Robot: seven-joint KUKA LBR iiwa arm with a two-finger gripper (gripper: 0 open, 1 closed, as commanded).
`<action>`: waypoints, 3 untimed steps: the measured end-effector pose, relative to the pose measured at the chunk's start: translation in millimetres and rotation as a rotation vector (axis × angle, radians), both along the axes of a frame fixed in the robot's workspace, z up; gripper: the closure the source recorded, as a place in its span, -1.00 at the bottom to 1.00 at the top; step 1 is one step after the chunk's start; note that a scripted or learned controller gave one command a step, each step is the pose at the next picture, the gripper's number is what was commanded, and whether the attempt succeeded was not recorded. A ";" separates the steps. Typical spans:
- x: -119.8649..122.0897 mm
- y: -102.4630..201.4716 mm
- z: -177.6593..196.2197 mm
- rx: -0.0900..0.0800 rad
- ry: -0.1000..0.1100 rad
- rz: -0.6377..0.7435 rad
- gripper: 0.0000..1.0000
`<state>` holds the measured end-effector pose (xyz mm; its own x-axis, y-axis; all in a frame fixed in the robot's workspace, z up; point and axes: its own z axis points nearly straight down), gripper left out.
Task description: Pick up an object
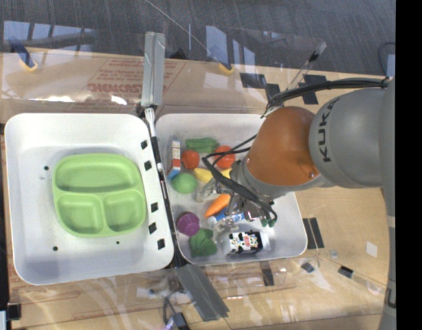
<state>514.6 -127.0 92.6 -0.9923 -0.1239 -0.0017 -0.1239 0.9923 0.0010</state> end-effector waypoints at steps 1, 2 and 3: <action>1.8 0.9 10.7 -0.001 -0.002 0.007 1.00; 36.3 50.4 143.1 -0.003 -0.015 0.061 1.00; 65.1 42.5 132.2 -0.002 -0.003 0.100 1.00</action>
